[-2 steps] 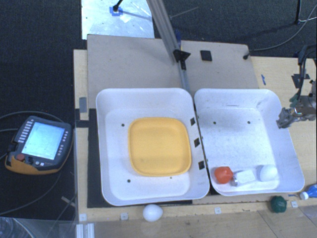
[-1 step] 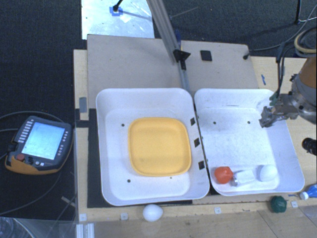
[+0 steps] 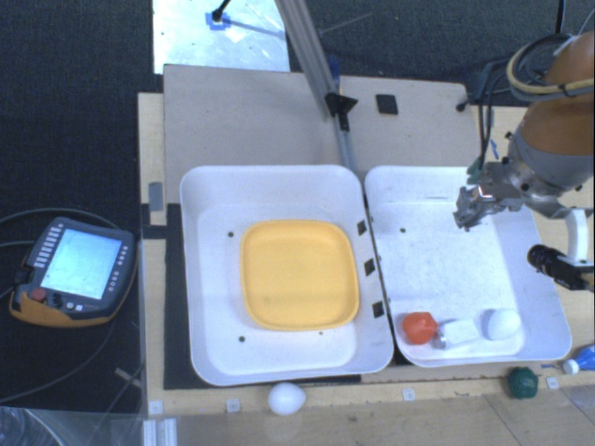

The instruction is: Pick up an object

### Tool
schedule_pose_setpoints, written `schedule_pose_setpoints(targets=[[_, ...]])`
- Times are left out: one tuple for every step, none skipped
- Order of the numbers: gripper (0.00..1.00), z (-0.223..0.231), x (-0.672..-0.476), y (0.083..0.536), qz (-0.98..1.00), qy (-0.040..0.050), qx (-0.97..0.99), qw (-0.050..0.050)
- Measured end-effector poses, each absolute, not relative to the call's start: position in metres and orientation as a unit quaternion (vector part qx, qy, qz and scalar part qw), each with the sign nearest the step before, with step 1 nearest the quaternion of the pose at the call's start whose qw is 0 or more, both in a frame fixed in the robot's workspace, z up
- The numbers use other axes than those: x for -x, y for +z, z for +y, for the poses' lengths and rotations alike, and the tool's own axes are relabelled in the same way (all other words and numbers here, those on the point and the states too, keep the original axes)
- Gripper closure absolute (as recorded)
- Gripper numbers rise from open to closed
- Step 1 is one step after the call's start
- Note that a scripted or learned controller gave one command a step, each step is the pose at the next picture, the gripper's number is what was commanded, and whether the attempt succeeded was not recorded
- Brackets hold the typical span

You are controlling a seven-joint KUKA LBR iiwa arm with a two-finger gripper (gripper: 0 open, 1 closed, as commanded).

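Orange object (image 3: 417, 327) well below fingers (image 3: 468, 214)

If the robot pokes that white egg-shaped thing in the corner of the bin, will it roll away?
Probably. The white egg-shaped thing looks smooth and rounded, so a nudge would likely send it rolling. The right bin has a raised wall beside it, which should stop it quickly. Its smooth curve might also slip from the gripper.
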State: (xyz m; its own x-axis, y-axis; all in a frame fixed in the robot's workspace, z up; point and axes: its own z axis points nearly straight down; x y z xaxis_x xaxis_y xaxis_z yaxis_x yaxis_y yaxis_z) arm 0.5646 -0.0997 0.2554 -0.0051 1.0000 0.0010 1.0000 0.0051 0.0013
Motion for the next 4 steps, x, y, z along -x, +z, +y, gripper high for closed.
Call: schedule_pose_setpoints(targets=[[1.0, -0.054, -0.57, 0.242, 0.709, 0.0003, -0.706, 0.0], [1.0, 0.001, -0.58, 0.249, 0.709, 0.001, -0.705, 0.0], [1.0, 0.046, -0.589, 0.251, 0.709, 0.0008, -0.706, 0.0], [1.0, 0.092, -0.586, 0.24, 0.708, 0.0003, -0.706, 0.0]])
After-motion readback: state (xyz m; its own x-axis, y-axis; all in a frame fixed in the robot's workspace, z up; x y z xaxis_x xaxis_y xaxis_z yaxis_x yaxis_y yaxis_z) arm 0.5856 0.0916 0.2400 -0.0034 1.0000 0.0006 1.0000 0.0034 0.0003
